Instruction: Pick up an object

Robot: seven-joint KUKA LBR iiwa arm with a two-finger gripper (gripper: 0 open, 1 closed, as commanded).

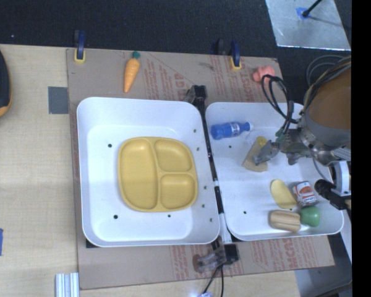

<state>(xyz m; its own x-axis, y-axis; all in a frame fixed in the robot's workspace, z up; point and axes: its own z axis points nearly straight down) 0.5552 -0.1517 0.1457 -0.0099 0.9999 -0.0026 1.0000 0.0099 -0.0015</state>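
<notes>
The bread roll lies along the right bin's near edge; my gripper, fingers slightly parted around the tan wedge, may slip off its slanted faces.

On my left white bin lies a yellow three-compartment plastic tray — beyond it, an orange toy carrot rests on the cardboard-covered surface, near blue clamps.
</notes>
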